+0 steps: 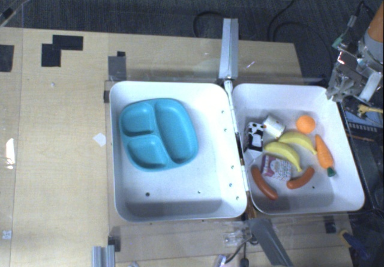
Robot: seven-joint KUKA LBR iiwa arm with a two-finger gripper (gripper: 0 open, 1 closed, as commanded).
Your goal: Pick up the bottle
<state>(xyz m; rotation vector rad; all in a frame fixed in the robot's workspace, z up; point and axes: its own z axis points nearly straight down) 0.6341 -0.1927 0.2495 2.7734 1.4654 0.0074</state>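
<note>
The gripper [351,93] hangs over the far right corner of the right bin [345,200], above its rim. Its fingers [333,87] stand apart with nothing between them. The bottle [263,132] lies well apart from them, down in the same bin, towards its left wall and in the far half. It is a small bottle with black and white patches and a pale cap, lying on its side, the cap pointing towards the middle of the bin.

On its left, only a narrow strip of bin floor separates the bottle from the wall. On its right, the cap end lies just beside two bananas [291,147], and a red and white packet [277,167] lies just in front of it. An orange [306,123], a carrot [324,153] and two sausages [300,178] crowd the rest of the bin's middle. Bare floor shows along the far wall, between the bottle and the gripper.

The left bin [144,200] holds a blue divided plate [159,132]; around both bins the worktop [60,140] lies bare.

The arm is cut off by the picture's right edge. The bottle's label is too small to read, and whether it touches the bananas cannot be told.
</note>
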